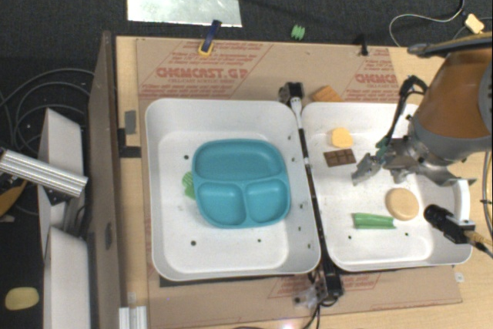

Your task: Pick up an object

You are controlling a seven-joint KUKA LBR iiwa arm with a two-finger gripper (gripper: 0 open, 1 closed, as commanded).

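Worktop (pixel 254 62) is a brown board with red lettering, carrying 2 shallow white bins side by side, their inner rims touching down the middle.

Left bin (pixel 166 166) holds a teal divided tray (pixel 240 182) with 3 compartments, sitting about centre. Open white floor all round the tray, widest along the near edge and the left wall. A small green piece (pixel 187 184) pokes out from under the tray's left edge, mostly hidden.

Arm (pixel 456 112) comes in from the right over the right bin (pixel 370 246), its grey and orange body covering the bin's right wall and far right corner. The jaws (pixel 370 167) hang over the middle of the right bin, pointing left, open with nothing between them.

Right bin things, all apart from each other:
- tan round disc (pixel 402 203), just below the jaws on the near right, close to the wrist
- green strip (pixel 373 221), lying flat near the near edge, just left of and below the disc
- brown chocolate-like block (pixel 339 158), near the left wall, just left of the jaws
- yellow chunk (pixel 341 138), just beyond the brown block

Near-left corner of the right bin is bare floor. An orange-brown wedge (pixel 326 94) lies on the worktop past the right bin's far rim.
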